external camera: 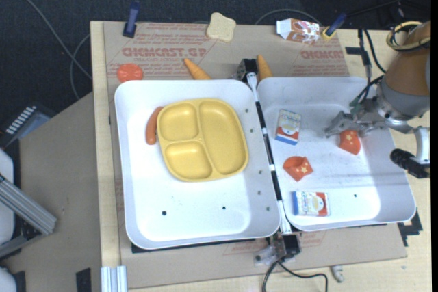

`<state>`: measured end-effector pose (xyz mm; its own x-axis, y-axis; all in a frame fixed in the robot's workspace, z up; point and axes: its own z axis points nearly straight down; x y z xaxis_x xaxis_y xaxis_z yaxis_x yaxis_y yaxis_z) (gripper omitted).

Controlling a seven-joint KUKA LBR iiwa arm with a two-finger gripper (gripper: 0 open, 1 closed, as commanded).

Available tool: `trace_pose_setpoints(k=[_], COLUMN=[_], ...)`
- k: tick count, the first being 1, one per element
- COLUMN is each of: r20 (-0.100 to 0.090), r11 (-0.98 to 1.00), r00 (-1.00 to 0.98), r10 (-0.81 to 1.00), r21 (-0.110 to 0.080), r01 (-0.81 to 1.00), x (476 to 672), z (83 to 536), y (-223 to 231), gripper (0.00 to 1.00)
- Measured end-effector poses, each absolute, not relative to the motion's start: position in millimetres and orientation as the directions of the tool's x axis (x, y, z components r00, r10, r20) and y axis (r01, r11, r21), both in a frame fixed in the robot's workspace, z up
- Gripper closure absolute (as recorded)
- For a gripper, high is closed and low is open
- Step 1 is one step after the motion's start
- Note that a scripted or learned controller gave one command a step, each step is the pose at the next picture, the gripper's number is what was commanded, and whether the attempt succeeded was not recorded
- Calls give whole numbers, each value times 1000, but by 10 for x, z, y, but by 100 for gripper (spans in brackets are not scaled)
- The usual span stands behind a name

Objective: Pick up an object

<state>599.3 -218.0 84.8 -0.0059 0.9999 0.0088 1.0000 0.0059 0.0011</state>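
Observation:
My gripper [348, 125] hangs over the upper right part of the right bin [383, 208], at the end of the grey arm with its orange band [410, 72]. Directly beneath its tip lies a small red object [350, 141], touching or nearly touching it; whether it is gripped cannot be made out. A second red piece, like a strawberry [297, 167], lies nearer the bin's middle. A small white carton with a blue edge [288, 126] is at the upper left of this bin. Another flat carton [310, 203] sits by the front wall.
The left bin [137, 215] holds a yellow divided plate [202, 139] and a sausage [151, 126] beside it. Behind the bins lie a carrot [196, 70], a bread slice [221, 26], a milk carton [299, 30] and a red disc [129, 72]. Cables run at the right.

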Motion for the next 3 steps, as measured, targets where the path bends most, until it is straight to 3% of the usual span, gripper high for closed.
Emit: trace_pose_setpoints(k=[1,2,3], r20=[1,-3,1], r11=[4,2,2], r00=[-4,-2,-2], r10=[1000,1000,1000], r21=[4,13,2], r01=[1000,1000,1000], x=[5992,6414,6018], z=[959,898,1856], y=[-2216,-1783,-850], gripper=[100,100,100])
